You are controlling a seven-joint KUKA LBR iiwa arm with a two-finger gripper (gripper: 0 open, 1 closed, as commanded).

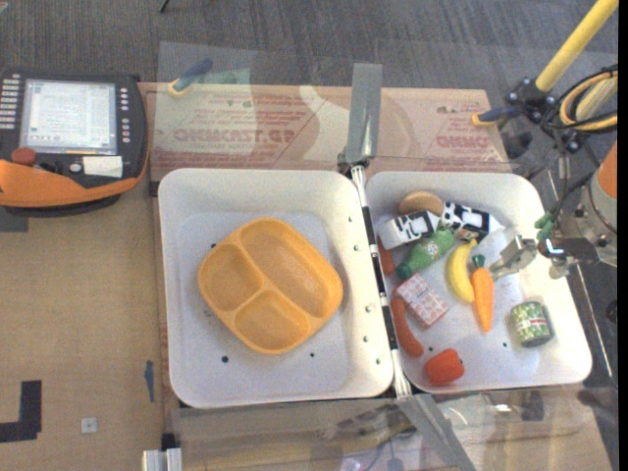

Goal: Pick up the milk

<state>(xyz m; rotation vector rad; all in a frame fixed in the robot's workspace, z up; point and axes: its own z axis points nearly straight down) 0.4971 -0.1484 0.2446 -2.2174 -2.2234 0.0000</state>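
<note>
Looking down on two white bins side by side at centre frame. Left bin (186, 263) holding an orange divided plate (270, 285), lying flat near its middle. Right bin (559, 356) holding the clutter: milk carton (437, 224), black-and-white patterned, lying on its side in the upper part of that bin, just below a bread roll (422, 202). Green bottle (429, 252) lying tilted just beneath the carton, touching or nearly touching it. Banana (459, 271) and carrot (483, 300) lying right of the bottle, close together. Pink checked box (423, 299) sitting left of the carrot. Red pepper (444, 366) resting near the bin's lower edge, a red sausage-like piece (405, 328) beside the divider. Green can (530, 323) lying at lower right.

Gripper (512, 256) reaching in from the right edge, hanging over the bin's right half, right of the carrot top and well apart from the milk carton. Fingers appearing slightly parted, nothing showing between them.

Control tablet (69, 135) resting at upper left on the bench.
</note>
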